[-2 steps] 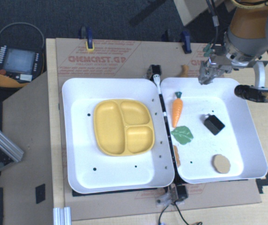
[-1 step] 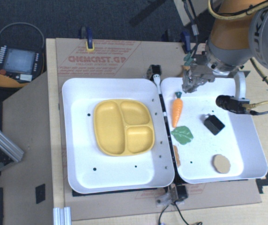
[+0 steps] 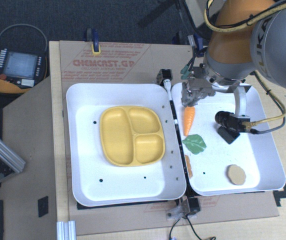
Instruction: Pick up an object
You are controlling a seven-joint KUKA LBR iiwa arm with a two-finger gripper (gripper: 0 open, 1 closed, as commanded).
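An orange carrot [image 3: 188,120] lies near the left wall of the right bin [image 3: 263,179], its thick end toward the back. Just below it lies a green leaf-shaped piece [image 3: 195,143]. A tan round cookie [image 3: 236,174] rests near the bin's front right. A thin orange-brown stick [image 3: 188,166] lies along the left wall near the front. My gripper [image 3: 190,99] hangs directly over the carrot's thick end, close to it or touching it. Nothing shows between its fingers.
The left bin [image 3: 83,184] holds a yellow divided plate [image 3: 132,134] with three compartments. The two bins meet along a dark seam [image 3: 175,129]. The arm's grey body and orange band cover the back of the right bin.
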